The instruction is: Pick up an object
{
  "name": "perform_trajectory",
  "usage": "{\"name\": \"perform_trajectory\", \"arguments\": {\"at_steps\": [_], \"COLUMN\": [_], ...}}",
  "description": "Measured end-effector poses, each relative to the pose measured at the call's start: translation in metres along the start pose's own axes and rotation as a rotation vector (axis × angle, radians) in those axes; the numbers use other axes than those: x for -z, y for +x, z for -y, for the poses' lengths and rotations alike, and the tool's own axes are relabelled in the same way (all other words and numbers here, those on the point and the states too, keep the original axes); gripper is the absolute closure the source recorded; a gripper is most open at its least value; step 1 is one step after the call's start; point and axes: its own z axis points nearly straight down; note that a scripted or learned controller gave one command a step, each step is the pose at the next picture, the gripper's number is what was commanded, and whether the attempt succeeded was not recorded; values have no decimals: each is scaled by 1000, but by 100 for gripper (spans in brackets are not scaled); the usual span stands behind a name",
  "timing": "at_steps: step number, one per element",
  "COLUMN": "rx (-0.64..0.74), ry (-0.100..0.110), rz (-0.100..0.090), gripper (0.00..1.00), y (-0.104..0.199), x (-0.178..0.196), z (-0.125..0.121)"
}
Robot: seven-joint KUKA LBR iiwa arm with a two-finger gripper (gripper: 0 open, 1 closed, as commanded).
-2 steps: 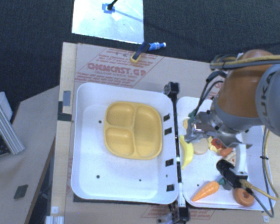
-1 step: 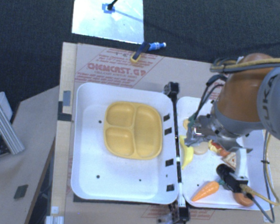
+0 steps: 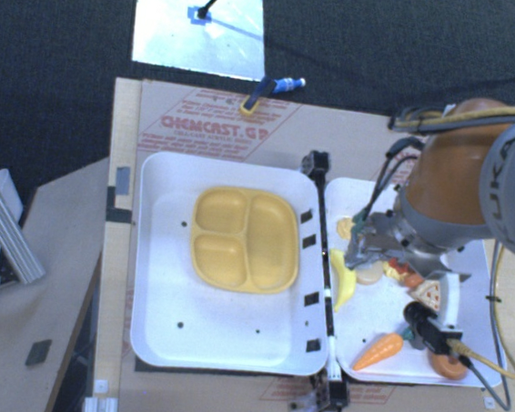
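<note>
My gripper (image 3: 356,255) is low over the left part of the right bin (image 3: 479,270), and the grey arm hides much of that bin. Just below the gripper, a yellow toy banana (image 3: 343,290) lies along the bin's left wall. A pale round piece (image 3: 370,275) and a red-orange piece (image 3: 407,277) sit right beside the gripper. Further right lies a pizza slice (image 3: 428,292). An orange carrot (image 3: 379,351) rests near the front edge, with a brown-orange piece (image 3: 449,365) at the front right. A small yellow piece (image 3: 344,226) lies behind the gripper.
The left bin (image 3: 153,327) holds a yellow divided plate (image 3: 243,239) in its middle, with bare white floor around it. A black-clipped divider (image 3: 319,253) separates the two bins. A blue and yellow marker (image 3: 271,90) lies on the cardboard behind the bins.
</note>
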Motion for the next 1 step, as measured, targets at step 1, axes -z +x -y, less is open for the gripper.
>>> {"name": "perform_trajectory", "arguments": {"at_steps": [1], "rx": [3], "ry": [1], "rz": [0], "gripper": [100], "y": [10], "x": [-14], "z": [2]}}
